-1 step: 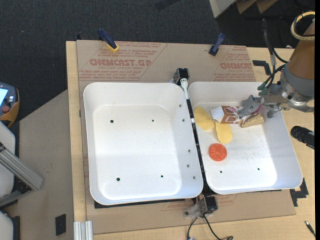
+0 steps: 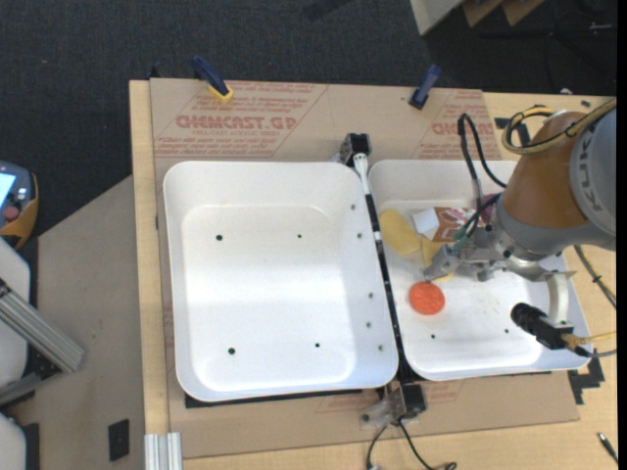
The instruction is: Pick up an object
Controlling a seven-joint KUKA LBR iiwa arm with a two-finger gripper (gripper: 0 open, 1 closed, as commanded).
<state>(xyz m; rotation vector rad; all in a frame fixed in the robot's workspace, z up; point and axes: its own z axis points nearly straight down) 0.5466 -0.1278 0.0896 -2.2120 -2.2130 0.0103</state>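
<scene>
In the right bin (image 2: pixel 470 360) lie three things close together. A pale yellow rounded object (image 2: pixel 399 231) rests near the bin's left wall. A flat orange-red disc (image 2: pixel 427 299) lies just in front of it. A brown and white packet (image 2: pixel 451 220) sits behind them, partly hidden by the wrist. My gripper (image 2: pixel 452 262) is low in this bin, between the yellow object and the disc, right beside the yellow object's near end. Nothing can be seen held in it.
The left bin (image 2: pixel 186 262) stands beside the right one, with a black divider clamp (image 2: pixel 357 149) at the back between them. Blue clamps (image 2: pixel 211 76) hold the cardboard base at the rear. The arm's body covers the right bin's right side.
</scene>
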